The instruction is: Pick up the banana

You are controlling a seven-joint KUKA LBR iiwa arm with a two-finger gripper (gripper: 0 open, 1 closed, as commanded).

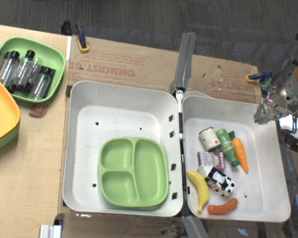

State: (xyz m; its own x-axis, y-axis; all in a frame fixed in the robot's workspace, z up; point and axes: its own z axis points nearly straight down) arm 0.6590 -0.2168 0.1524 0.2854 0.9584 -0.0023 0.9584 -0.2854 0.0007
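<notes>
Approach step, banana not yet reached

My claw (264, 112) hangs at the right bin's (272, 175) far corner, grip unreadable; the banana (199, 187) lies well below-left of it, beside the sausage (222, 207), so I must travel down there

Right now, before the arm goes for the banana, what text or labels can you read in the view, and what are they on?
"CHEMCRZT", upside down and uncertain, printed in red on the cardboard sheet behind the left bin.
A second red print on the same cardboard behind the right bin: too faint to read.
Small pink packet near the banana: print too small to read.
Bottles in the green tray: labels unreadable.
</notes>
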